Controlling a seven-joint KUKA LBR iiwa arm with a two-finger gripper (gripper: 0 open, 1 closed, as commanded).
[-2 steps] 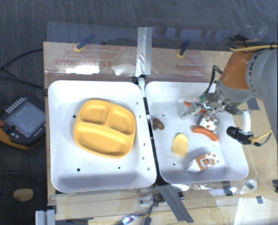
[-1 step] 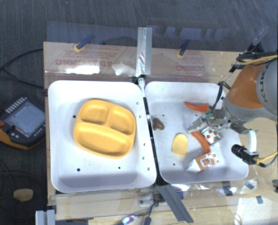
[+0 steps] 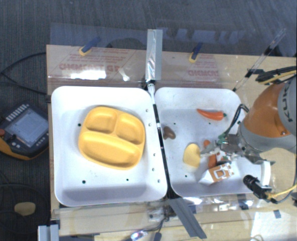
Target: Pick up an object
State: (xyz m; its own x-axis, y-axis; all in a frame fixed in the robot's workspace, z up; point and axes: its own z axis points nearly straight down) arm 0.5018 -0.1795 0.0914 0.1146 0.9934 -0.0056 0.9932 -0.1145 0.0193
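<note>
Over the right bin, at about five o'clock of its floor, the gripper hangs low among a small huddle of objects. From where I stand I cannot tell how the pincer is set; the wrist and its cabling crowd that spot. No object is plainly lifted, so I'd judge the pick not yet done: the arm is down at the pile, and the grasp and the raise are left.

Right under the gripper lies a carton, white with orange print, boxy and tipped on its side, likely thin card that would dent. Beside it, toward nine o'clock, sits a lemon, pale yellow, rounded, smooth-looking plastic. A small orange-red bit shows between the lemon and the gripper; too small to name. Up at twelve o'clock of the bin, well apart, a carrot lies flat, slim and tapered, glossy orange. At ten o'clock, near the bin's left wall, rests a brown lump, dull and rounded.

The left bin holds a yellow tray, moulded in three shallow compartments, with soft corners and a matte sheen, set a little askew at the bin's centre. Both bins are plain white, shallow, with rounded rims.
</note>
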